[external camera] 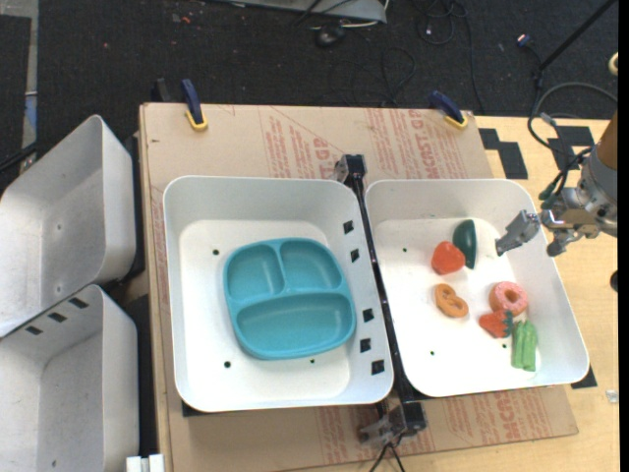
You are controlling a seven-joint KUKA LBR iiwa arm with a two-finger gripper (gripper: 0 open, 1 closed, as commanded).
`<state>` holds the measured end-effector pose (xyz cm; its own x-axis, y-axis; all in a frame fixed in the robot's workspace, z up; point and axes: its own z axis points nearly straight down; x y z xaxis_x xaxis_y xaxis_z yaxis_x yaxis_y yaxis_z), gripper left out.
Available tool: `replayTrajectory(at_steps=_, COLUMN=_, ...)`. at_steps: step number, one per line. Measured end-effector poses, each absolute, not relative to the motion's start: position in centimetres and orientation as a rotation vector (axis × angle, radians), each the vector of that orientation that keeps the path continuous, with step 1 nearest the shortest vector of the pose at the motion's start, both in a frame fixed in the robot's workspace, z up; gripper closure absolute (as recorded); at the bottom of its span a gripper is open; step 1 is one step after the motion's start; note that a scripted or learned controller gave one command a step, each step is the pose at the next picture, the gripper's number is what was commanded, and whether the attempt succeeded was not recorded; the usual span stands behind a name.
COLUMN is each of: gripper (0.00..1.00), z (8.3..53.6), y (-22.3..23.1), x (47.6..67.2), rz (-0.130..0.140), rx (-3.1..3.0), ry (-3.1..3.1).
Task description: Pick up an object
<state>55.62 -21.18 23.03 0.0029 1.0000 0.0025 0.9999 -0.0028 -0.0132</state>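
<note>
You've a brown board bench; two white bins touching on it, left bin, right bin; clamps at far edge.

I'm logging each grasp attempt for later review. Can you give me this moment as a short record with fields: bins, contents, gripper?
left bin: holds a teal divided plate
right bin: holds a red tomato-like toy, dark green piece, orange ring, pink donut, red piece, light green piece
gripper: over the right bin's upper right edge, nothing visible between its fingers
arm: enters from the right
</note>
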Motion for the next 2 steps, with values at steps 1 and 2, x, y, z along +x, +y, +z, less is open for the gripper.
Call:
replayTrajectory(at_steps=1, gripper=0.00, z=23.8, y=-21.1, x=55.9, rz=0.000, rx=-2.221, ry=-2.223)
replayTrajectory(at_steps=2, gripper=0.00, z=19.4, y=-20.5, x=56.3, rz=0.002, rx=-2.218, ry=-2.222)
